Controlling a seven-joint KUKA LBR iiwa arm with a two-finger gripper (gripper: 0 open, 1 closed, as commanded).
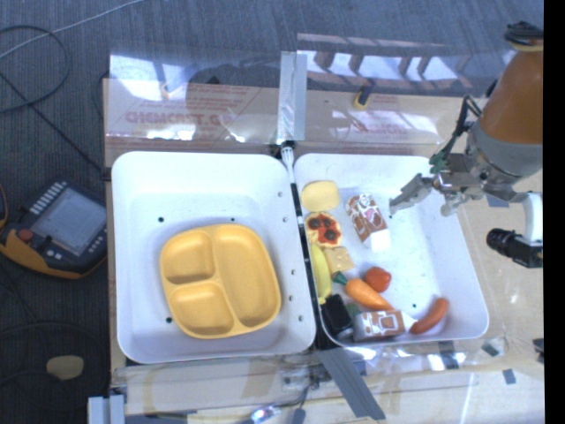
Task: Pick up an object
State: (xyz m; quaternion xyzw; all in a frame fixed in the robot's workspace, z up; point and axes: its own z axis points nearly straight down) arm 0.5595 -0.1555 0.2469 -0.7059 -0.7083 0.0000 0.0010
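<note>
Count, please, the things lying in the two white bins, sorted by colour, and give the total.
Yellow: 4 — divided plate, round piece, banana, small block
Orange or red: 4 — pizza slice, carrot, tomato, sausage
Brown and white: 2 — packet, carton
Black: 1 — block
Total: 11

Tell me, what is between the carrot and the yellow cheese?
In the camera view, between the carrot and the yellow cheese lie a small pizza and a cracker.
</note>
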